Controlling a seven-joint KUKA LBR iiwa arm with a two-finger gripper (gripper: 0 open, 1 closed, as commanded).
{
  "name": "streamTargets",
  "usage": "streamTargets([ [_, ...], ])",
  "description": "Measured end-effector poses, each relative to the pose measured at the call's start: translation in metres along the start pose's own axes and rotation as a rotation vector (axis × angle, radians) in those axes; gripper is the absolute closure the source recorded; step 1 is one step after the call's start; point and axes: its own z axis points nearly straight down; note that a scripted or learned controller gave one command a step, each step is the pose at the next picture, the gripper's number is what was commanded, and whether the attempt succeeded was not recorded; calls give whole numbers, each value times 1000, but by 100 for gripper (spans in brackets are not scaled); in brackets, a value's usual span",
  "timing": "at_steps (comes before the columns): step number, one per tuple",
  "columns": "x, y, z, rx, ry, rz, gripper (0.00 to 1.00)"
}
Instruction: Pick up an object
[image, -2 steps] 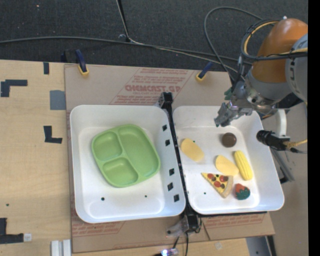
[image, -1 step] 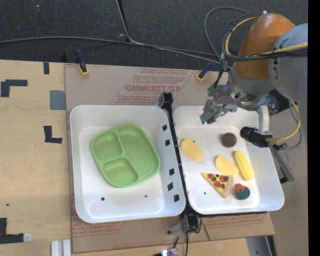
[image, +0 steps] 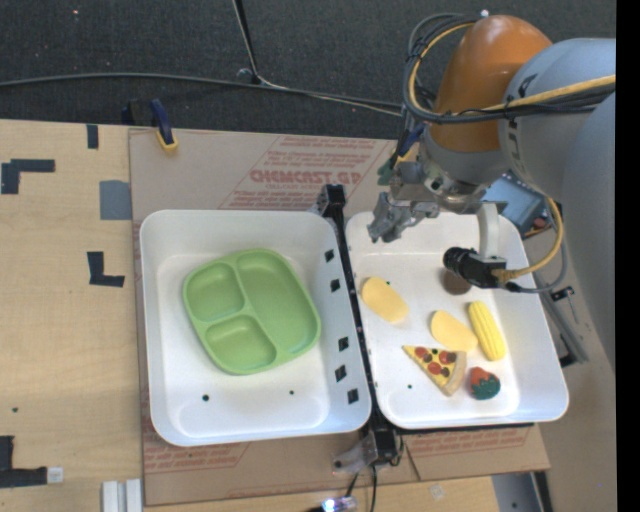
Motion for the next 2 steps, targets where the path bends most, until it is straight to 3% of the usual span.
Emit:
streamTargets([
  [2, 108, 16, -1, -1, -1, 1, 100],
])
